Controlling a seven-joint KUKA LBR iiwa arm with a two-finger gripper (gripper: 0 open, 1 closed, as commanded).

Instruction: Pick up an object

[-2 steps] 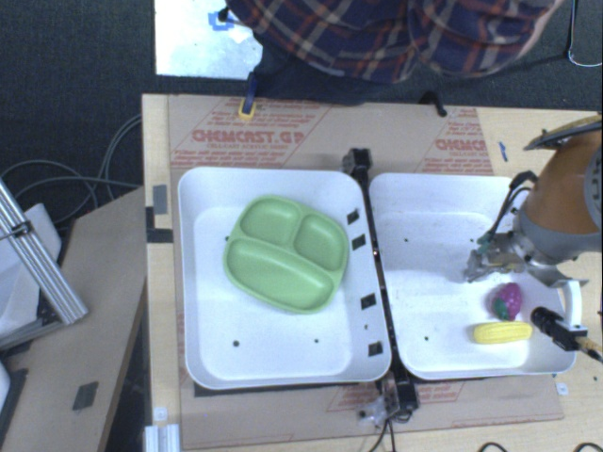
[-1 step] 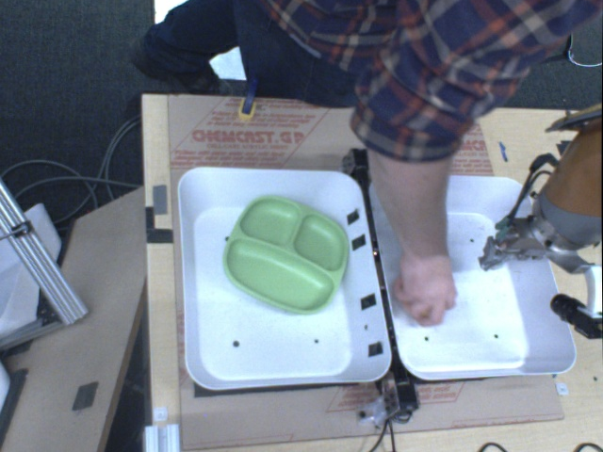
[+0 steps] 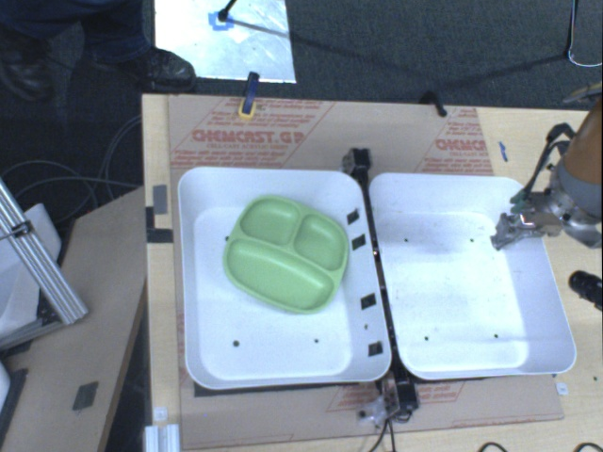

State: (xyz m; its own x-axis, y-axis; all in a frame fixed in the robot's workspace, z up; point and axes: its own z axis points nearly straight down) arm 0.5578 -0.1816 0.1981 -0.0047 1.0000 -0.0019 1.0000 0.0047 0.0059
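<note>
A light green divided plate [image 3: 286,253] lies in the left white bin [image 3: 207,347], a little above its middle. My gripper [image 3: 513,228] hangs over the right edge of the right white bin [image 3: 471,347], far from the plate. Nothing shows between its fingers, and their state is too small to make out.
A cardboard sheet [image 3: 283,135] lies under both bins. A black divider with clips [image 3: 367,252] runs between the bins. A small yellow and blue tool [image 3: 249,97] sits at the cardboard's far edge. Cables [image 3: 396,417] hang at the front edge.
</note>
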